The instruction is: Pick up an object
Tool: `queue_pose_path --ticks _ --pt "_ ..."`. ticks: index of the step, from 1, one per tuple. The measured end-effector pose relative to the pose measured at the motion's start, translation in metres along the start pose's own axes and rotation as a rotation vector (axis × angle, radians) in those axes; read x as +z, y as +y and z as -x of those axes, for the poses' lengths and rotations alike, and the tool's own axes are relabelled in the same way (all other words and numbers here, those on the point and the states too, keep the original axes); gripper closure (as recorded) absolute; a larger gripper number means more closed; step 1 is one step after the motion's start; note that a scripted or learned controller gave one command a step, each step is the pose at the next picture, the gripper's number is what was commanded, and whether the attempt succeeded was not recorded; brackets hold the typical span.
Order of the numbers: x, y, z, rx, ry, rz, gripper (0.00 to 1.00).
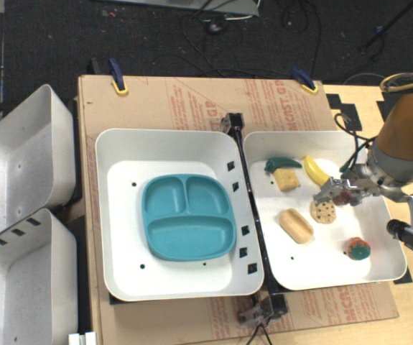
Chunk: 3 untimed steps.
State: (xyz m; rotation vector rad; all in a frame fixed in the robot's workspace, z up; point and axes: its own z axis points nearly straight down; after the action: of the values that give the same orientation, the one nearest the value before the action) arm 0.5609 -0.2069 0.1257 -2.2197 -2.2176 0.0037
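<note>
From the camera view, two shallow white plastic bins with rounded corners sit side by side on a cardboard-covered bench (163, 99), the board printed with faint red lettering and clipped at its far edge by yellow clamps.

The left bin (120, 157) carries a teal divided plate (189, 217), a smooth rounded rectangle with two small compartments along its far side and one wide compartment along its near side; it lies flat in the middle of the bin floor.

The right bin (378, 264) carries the loose objects. Near its far edge, toward the left wall, lies a dark green curved piece (281, 164), and just beside it, touching or nearly so, a tan blocky piece (287, 180) with a rough, crumbly look. A smooth yellow banana shape (317, 170) lies toward the middle of the far edge. A tan oblong, like a bread roll (297, 226), lies at a slant near the centre of the bin floor. A round tan cookie with dark spots (324, 211) sits just right of the roll. A small red and green rounded object (358, 249) rests near the bin's right near corner.

The grey arm with its orange band reaches in over the right edge of this bin, and the gripper (337, 190) hangs low just above the far side of the cookie. Whether its fingers are open or closed cannot be told, since the metal parts blur together there.
</note>
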Motion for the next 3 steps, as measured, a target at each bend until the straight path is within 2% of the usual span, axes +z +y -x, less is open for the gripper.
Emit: queue_pose_path --ticks 1,2,3 --pt "-0.013 0.002 0.001 0.0 -0.002 0.007 1.0" --pt "-0.057 0.001 0.004 -0.002 -0.004 0.01 1.0" --pt "-0.105 0.01 -0.002 -0.005 -0.004 0.011 1.0"
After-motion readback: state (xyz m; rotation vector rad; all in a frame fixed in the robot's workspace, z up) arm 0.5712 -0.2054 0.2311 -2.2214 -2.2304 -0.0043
